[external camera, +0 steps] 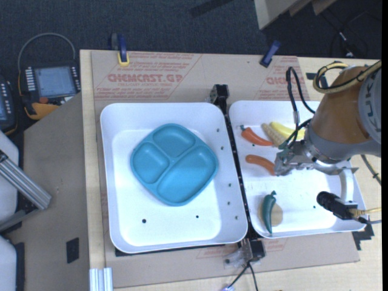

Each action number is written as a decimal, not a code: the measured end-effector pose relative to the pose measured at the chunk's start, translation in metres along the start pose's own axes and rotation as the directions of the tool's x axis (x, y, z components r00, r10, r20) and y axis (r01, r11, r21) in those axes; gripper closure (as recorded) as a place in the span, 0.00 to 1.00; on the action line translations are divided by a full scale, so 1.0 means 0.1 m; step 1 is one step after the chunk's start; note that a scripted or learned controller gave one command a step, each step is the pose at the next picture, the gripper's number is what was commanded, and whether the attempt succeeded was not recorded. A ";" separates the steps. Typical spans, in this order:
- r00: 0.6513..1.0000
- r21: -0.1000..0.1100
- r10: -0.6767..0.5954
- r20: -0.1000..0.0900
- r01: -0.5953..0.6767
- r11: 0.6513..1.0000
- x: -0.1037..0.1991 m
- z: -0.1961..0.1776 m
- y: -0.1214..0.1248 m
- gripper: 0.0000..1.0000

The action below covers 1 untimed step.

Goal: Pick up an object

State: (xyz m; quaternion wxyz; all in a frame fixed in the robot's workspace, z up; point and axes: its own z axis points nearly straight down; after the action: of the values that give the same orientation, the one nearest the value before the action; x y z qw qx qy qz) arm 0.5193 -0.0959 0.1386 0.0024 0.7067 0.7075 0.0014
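Note:
The right bin (315,226) holds several toy foods. An orange-red chili (256,137) and a yellow corn cob (277,131) lie near its far left corner. A second orange-red piece (259,161) lies just below them. A green pepper (268,205) rests against a tan lump (277,216) near the front left. My gripper (285,162) hangs low over the bin, right at the right end of the second orange-red piece. Nothing can be seen held in it.
The left bin (121,223) carries a blue divided plate (174,163) in its middle. A black clamp (219,93) sits between the bins at the far edge. The arm's orange band (342,114) covers the right bin's far right part.

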 end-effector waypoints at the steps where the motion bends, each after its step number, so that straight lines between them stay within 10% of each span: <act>1: 1.000 -0.002 0.001 0.001 -0.001 1.000 -0.11 -0.52 0.01 1.00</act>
State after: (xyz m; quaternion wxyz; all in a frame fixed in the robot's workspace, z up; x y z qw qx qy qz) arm 0.5196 -0.1068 0.1906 0.0036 0.7071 0.7071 0.0017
